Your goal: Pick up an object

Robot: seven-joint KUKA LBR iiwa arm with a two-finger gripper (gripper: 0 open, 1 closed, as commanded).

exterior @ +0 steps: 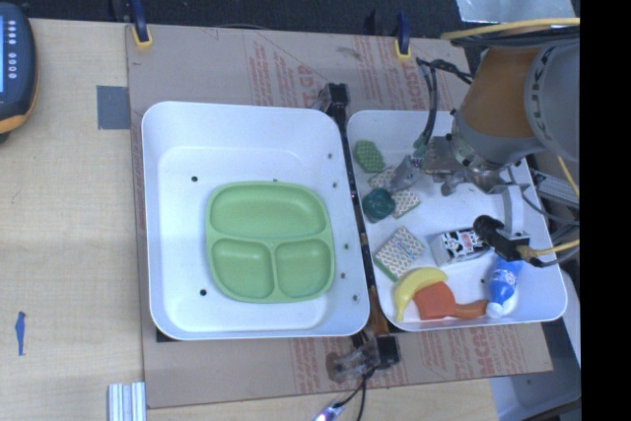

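So, bench: two white bins sit side by side on a brown sheet [246, 64].
Left bin [156, 212]: holds a green divided plate [268, 242], lying flat near the middle.
Right bin [465, 212]: holds all the small loose things, and the arm is over it.
Arm [508, 94]: grey with an orange band, reaching in from the right over the far right part of the right bin.
Gripper [402, 176]: low over the far left part of the right bin, pointing left.
Claw state: cannot tell whether it is spread or pressed together; nothing can be made out in its grasp.
Green oval pad [368, 155]: far left corner of the right bin, just left of the gripper.
Teal round lump [378, 204]: near side of the gripper, close to the bin's left wall.
Small checked piece [406, 202]: just right of the teal lump, touching or nearly so.
Larger checked piece [399, 251]: further toward the near side, tilted.
Banana [418, 285]: near edge of the right bin, lying against an orange-red thing [441, 305].
Blue and white bottle [503, 286]: near right corner.
White packet [457, 245]: middle of the bin, between the larger checked piece and the bottle.
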